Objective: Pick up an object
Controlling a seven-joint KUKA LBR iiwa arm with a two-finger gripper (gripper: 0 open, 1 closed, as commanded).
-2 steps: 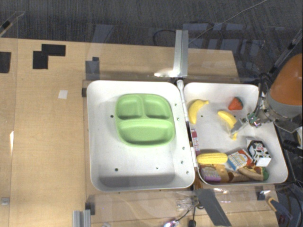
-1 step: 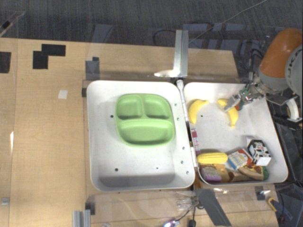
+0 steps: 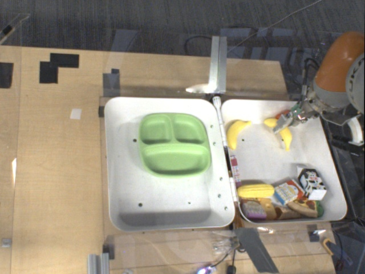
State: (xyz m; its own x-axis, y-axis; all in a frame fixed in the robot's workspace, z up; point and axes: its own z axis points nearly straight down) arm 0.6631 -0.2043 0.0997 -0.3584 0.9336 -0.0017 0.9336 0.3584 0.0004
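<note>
The small yellow plastic banana [image 3: 284, 137] lies in the right white bin [image 3: 331, 153], touching the hand [image 3: 288, 121] that reaches it from the bin's far right corner. Whether the hand is open or grips anything, I cannot tell. A good pick would straddle the banana's narrow middle and seat low before lifting.

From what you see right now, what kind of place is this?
Probably a robotics lab bench for pick-up trials: two white bins side by side, a grey-and-orange arm, toy food such as a banana.
</note>
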